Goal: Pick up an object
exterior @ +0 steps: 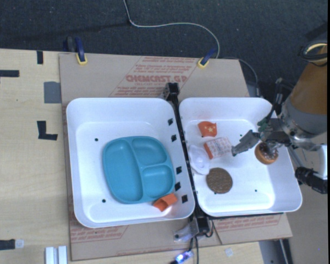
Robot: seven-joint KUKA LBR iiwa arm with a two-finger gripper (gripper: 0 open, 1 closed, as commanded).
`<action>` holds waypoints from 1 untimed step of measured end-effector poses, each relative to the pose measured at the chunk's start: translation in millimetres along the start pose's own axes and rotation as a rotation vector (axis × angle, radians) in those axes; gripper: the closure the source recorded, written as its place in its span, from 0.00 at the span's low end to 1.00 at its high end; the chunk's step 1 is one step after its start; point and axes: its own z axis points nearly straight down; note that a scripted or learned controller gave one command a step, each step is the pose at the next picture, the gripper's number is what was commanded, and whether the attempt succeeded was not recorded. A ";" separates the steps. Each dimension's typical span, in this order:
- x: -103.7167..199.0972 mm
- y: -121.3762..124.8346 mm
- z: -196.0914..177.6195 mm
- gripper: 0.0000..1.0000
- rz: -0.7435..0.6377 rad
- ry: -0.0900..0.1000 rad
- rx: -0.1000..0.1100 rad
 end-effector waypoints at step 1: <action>0.4 2.4 -6.3 0.00 -0.004 -0.002 -0.012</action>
